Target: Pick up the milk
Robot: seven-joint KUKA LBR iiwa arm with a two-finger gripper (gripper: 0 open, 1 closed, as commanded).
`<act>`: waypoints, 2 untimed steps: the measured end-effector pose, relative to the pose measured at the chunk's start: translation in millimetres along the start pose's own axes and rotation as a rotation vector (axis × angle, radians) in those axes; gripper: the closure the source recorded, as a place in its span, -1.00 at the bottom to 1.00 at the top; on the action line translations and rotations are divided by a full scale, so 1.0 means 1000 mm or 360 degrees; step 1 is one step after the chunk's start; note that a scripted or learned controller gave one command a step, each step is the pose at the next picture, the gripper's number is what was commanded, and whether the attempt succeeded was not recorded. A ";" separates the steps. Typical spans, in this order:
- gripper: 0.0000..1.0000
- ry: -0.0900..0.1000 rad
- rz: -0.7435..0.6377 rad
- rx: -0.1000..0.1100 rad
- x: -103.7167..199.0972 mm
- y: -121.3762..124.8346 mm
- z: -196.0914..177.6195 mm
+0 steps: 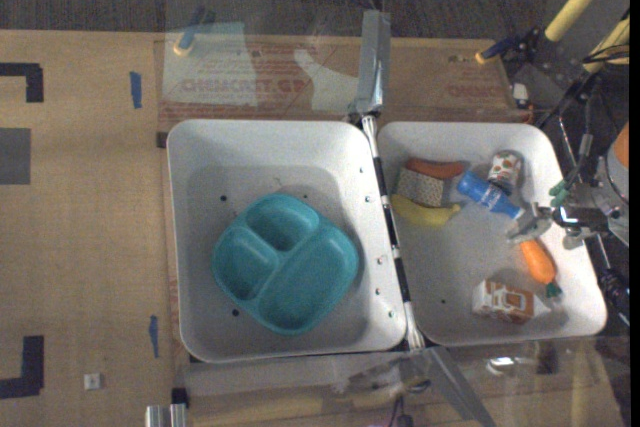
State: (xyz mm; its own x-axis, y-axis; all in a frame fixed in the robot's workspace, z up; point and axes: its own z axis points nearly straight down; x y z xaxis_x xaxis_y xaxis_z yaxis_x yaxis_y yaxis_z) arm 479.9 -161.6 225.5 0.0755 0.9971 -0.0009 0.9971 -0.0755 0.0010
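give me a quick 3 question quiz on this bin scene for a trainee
1. True or false: the teal divided plate lies in the left bin.
2. Which item lies nearest the milk carton in the right bin? A) banana B) carrot C) blue bottle
3. Fill in: the gripper hangs over the ____ bin, between the blue bottle and the carrot.

Key
1. True.
2. B, the carrot lies just up and right of the carton.
3. Right; it is near that bin's right side, apart from the milk carton.
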 end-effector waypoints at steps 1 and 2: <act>-1.00 0.0001 -0.0540 -0.0009 0.048 -0.002 0.137; -1.00 -0.0001 -0.0730 -0.0003 0.008 -0.001 0.046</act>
State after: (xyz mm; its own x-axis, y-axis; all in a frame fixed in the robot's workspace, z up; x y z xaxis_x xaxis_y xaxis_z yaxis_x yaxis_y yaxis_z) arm 480.0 -154.0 179.6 -0.3740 0.9274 -0.0022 0.9274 0.3740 0.0025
